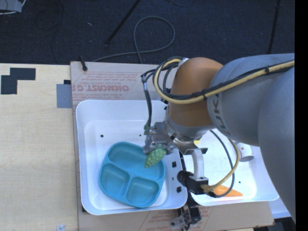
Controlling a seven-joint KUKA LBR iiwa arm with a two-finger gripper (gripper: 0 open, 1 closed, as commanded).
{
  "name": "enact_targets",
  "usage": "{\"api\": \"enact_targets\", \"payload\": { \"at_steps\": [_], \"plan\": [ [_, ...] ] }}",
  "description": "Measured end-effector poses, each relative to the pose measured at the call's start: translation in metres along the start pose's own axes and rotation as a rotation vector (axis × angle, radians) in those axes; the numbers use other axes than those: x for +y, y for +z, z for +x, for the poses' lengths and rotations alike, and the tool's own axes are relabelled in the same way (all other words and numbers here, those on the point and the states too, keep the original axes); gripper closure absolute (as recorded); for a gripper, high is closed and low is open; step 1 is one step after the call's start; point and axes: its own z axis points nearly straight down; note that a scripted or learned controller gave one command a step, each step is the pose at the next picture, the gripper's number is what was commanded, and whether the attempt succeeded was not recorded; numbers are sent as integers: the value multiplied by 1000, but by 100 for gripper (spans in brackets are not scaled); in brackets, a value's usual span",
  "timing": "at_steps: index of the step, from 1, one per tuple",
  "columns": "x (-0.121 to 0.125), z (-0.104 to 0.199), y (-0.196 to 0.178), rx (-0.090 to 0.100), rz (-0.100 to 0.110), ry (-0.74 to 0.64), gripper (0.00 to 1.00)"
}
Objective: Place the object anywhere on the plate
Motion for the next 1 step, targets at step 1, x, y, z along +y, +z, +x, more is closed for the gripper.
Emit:
{"api": "enact_targets", "payload": {
  "at_steps": [1],
  "plan": [
    [1, -2, 0, -1, -2, 3, 0]
  ]
}}
